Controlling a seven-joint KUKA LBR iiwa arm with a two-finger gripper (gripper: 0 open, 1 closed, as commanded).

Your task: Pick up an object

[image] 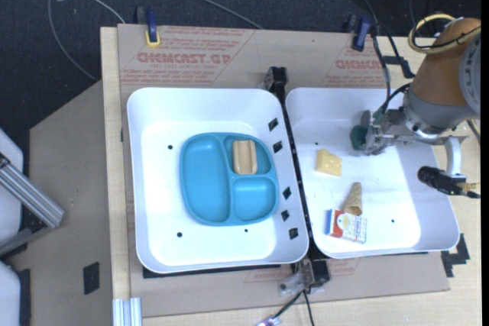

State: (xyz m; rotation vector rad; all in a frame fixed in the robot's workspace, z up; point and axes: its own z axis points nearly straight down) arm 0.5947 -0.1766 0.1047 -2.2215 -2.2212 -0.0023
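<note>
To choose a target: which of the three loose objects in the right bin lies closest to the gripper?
The yellow cheese wedge, just left of and below the gripper. The cone and the small carton lie farther toward the front.

The arm [447, 88] is showing a rounded orange band above a pale grey, barrel-shaped wrist section. Black cables are running along its upper side, with a yellow loop beside the orange part. The gripper [365, 137] is looking like bare grey metal with a dark green tip, and a black cylindrical fitting is sticking out below the wrist.
</note>
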